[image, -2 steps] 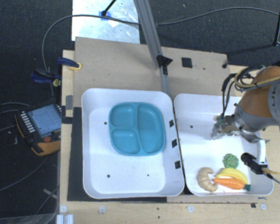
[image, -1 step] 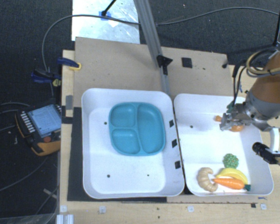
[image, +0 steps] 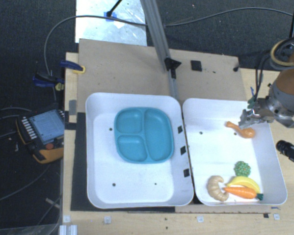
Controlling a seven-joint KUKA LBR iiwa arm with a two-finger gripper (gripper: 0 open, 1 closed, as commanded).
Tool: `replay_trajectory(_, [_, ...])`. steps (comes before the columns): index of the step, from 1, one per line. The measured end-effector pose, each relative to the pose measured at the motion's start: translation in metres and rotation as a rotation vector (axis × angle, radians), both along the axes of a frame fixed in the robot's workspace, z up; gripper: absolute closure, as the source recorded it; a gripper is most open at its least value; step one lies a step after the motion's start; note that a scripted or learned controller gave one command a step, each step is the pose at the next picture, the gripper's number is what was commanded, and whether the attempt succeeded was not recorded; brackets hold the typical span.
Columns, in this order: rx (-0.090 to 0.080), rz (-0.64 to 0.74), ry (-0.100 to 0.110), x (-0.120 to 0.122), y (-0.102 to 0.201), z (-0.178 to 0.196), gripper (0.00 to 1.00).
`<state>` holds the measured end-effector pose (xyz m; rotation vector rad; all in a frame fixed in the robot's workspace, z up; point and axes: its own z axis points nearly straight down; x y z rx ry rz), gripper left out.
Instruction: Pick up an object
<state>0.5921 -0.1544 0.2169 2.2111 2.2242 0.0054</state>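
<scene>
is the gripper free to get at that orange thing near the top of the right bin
Probably yes. The gripper hangs just above the small orange piece in the right bin, with nothing lying between them; the other toy foods sit clustered at the bin's near corner, well apart.

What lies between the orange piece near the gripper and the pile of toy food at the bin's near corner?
Bare white bin floor in the camera view: nothing lies between the orange piece and the broccoli topping the pile.

Landmark: blue three-compartment plastic plate (image: 144, 135), central in the left white bin (image: 96, 185). Bare bin floor lies open in front of it. Right of it, the right white bin's (image: 197, 191) near-side half is unobstructed; toy food clusters (image: 234, 184) at its far front corner, an orange piece (image: 241, 129) by its far rear wall.
</scene>
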Motion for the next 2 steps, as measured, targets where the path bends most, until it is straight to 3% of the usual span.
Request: replay_trajectory(2, [0.003,0.003,0.005,-0.015,0.094,0.012,1.0])
